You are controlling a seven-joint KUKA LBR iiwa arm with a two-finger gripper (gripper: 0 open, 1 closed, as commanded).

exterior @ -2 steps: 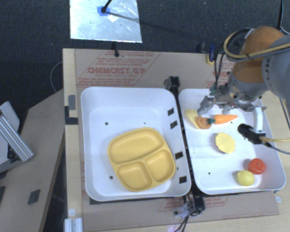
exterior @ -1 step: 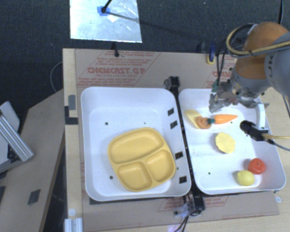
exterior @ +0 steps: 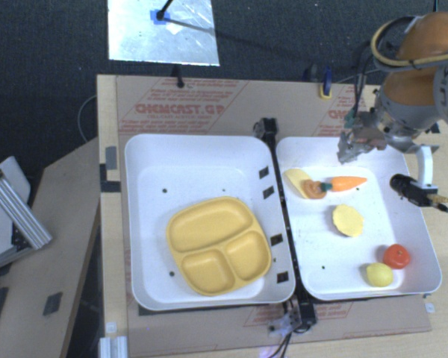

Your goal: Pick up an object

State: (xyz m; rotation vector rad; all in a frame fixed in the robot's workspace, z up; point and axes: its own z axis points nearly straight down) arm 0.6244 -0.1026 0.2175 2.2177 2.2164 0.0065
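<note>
Tool (exterior: 351, 152) above rt bin's far edge, carrot (exterior: 348, 183) just below it; finger state unclear.

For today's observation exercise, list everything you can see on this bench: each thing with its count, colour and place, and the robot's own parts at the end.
White bins: 2, white, side by side on the bench.
Divided tray: 1, yellow, three compartments, in the left bin.
Toy carrot: 1, orange, upper part of the right bin.
Yellow-and-brown piece: 1, just left of the carrot.
Yellow disc: 1, middle of the right bin.
Red ball: 1, lower right corner of the right bin.
Yellow ball: 1, beside the red ball.
Foil sheet: 1, silver, behind the bench.
Gripper: 1, grey, over the right bin's upper edge, above the carrot.
</note>
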